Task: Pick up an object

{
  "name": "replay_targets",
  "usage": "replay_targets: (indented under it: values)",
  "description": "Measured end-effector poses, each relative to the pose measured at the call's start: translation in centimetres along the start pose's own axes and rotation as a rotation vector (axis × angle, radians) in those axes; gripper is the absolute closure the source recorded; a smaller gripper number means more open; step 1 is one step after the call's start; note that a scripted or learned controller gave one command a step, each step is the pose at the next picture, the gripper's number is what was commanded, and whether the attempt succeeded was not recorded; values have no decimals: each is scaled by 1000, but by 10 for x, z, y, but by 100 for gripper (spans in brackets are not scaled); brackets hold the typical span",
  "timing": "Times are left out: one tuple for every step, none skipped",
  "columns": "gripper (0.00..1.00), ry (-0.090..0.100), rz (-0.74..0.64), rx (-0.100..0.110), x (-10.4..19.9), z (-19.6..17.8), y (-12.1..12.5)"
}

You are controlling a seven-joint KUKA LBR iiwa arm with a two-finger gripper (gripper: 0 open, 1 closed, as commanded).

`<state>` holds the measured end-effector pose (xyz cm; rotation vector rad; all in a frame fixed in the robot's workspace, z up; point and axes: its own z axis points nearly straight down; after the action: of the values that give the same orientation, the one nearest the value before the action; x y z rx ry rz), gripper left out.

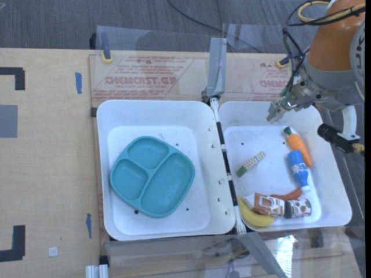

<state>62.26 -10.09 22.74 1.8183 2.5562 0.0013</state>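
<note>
We see a teal divided plate (152, 176) lying in the left white bin (107, 112), on a plywood bench (46, 155) with blue tape marks (78, 83).

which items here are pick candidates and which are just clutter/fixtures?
Pick candidates, all in the right bin:
- carrot
- blue bottle
- banana
- brown-and-white carton
- small wrapped bar
The gripper hovers over that bin's far edge.

Not part of the pick:
- left bin
- teal divided plate in it
- blue tape marks on the bench
</note>
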Motion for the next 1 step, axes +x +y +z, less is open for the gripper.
replay_targets:
  values:
    - [100,2,-529,0,-38,31,-35]
